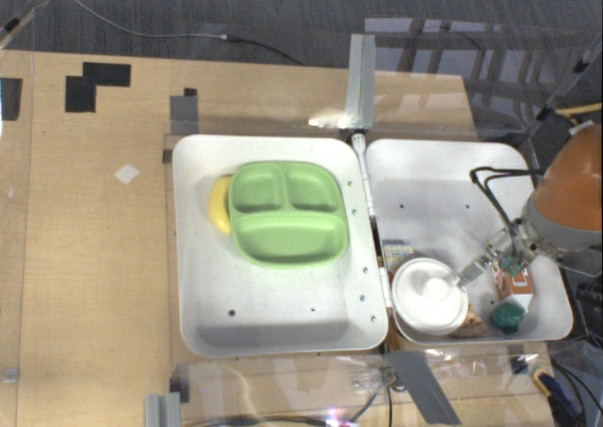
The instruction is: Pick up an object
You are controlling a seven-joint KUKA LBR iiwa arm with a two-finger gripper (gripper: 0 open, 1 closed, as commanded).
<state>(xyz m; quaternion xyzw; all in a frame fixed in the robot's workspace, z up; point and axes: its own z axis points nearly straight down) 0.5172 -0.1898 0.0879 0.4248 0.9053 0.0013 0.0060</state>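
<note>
A white round bowl point(430, 295) sits upright at the right bin's front left, beside a small green object point(509, 316).

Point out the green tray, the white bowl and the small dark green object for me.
green tray point(286, 212): camera view, on the ridge between its compartments.
white bowl point(429, 294): camera view, on the middle of its inside.
small dark green object point(509, 316): camera view, on the middle of its top.

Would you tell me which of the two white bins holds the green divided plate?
The left bin holds the green plate; the right bin has a white bowl and the gripper.
</note>
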